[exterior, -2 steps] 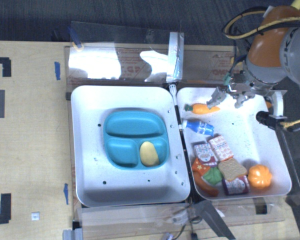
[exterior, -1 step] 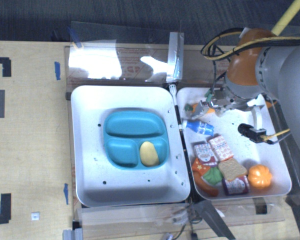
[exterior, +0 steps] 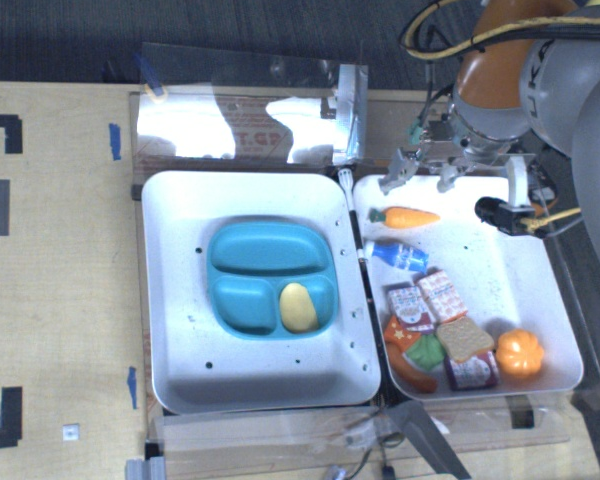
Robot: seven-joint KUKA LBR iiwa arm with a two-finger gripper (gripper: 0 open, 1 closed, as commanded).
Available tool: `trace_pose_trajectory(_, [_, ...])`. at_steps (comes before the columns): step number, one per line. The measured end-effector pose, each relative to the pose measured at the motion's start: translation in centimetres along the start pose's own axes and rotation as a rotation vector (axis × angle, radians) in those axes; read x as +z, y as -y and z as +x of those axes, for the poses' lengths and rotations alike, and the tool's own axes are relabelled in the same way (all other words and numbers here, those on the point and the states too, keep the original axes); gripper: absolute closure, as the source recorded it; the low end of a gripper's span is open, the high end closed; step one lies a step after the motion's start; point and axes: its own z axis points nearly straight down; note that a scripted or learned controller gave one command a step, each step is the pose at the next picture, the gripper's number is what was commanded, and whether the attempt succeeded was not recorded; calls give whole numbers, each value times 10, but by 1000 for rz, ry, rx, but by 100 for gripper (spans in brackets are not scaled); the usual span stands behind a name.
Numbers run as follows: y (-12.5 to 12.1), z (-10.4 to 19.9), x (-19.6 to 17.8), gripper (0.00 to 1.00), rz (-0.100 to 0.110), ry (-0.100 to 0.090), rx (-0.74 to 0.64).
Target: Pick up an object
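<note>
Near edge of the right bin (exterior: 565, 368): a small orange pumpkin (exterior: 520, 353) sits in the near right corner, with a slice of toast (exterior: 464, 338), a tomato (exterior: 412, 363) and several small packets (exterior: 427, 298) clustered to its left. Farther in, a blue bottle (exterior: 398, 256) lies by the left wall. Beyond it a carrot (exterior: 406, 217) lies near the far left corner. The gripper (exterior: 421, 173) hangs just beyond the carrot; its fingers (exterior: 394, 176) are spread apart, gripping nothing. In the left bin (exterior: 170, 298), a blue divided tray (exterior: 265, 268) holds a yellow lemon (exterior: 298, 307) in its near right compartment.
</note>
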Motion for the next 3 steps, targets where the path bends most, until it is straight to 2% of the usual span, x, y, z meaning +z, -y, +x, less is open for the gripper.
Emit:
trace_pose_trajectory(1, [1, 12, -9, 0, 7, 1, 215])
trace_pose_trajectory(2, [28, 72, 6, 0, 13, -1, 229])
trace_pose_trajectory(3, [24, -6, 5, 0, 10, 2, 140])
